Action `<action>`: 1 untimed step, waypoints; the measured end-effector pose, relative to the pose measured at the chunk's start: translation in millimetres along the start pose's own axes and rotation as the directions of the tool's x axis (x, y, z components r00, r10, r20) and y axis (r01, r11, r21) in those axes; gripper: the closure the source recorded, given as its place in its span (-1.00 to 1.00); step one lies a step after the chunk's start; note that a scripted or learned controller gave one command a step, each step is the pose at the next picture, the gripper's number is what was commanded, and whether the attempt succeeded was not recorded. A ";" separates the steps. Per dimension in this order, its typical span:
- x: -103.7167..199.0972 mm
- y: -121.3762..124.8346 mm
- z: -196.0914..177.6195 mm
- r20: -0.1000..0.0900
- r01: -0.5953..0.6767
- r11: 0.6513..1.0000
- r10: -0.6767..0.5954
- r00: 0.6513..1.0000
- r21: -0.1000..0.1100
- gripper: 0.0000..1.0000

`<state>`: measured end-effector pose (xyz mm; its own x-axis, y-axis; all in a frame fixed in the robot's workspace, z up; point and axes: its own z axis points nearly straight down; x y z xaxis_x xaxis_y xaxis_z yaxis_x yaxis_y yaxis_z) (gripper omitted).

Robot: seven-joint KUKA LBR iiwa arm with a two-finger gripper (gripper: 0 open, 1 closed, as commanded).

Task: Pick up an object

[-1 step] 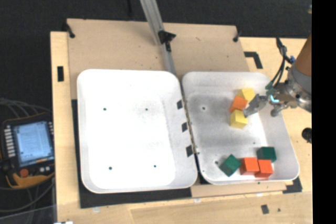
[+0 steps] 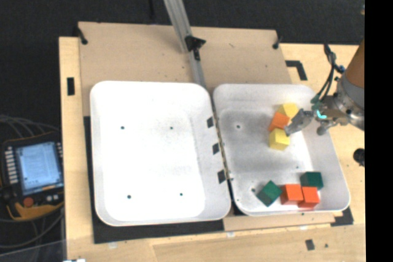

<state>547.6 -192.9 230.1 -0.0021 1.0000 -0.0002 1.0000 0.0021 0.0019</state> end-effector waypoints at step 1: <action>-6.2 -5.4 44.5 0.001 -0.003 1.000 0.003 1.000 0.005 -1.00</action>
<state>542.3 -199.1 185.6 0.0009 1.0000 -0.0013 1.0000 -0.0009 -0.0032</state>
